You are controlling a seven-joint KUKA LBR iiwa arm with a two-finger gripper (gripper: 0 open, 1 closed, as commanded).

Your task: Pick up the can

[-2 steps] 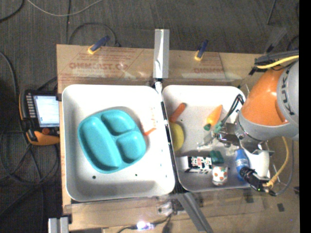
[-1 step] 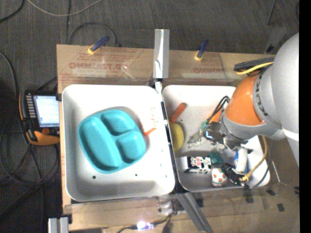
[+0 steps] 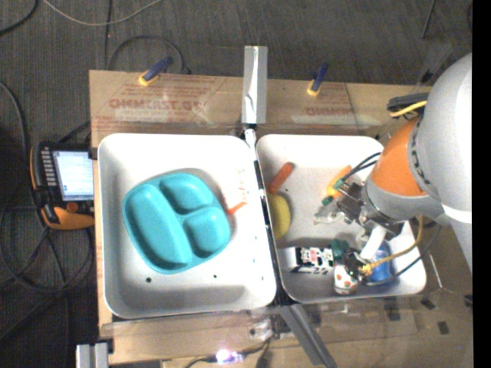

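Note:
A black-and-white can (image 3: 311, 257) lies on its side near the front wall of the right bin (image 3: 322, 148). My gripper (image 3: 334, 208) hangs over the middle of that bin, above and slightly right of the can and apart from it. The grey arm with its orange band (image 3: 395, 176) reaches in from the right. Nothing shows held in the gripper.
The right bin also holds an orange carrot-like piece (image 3: 281, 175), a yellow fruit (image 3: 281, 215) against the left wall, a small white-and-red object (image 3: 344, 280), a blue item (image 3: 382, 271) under the wrist and a small green piece (image 3: 340, 247). A teal divided plate (image 3: 178, 219) lies in the left bin (image 3: 115, 159).

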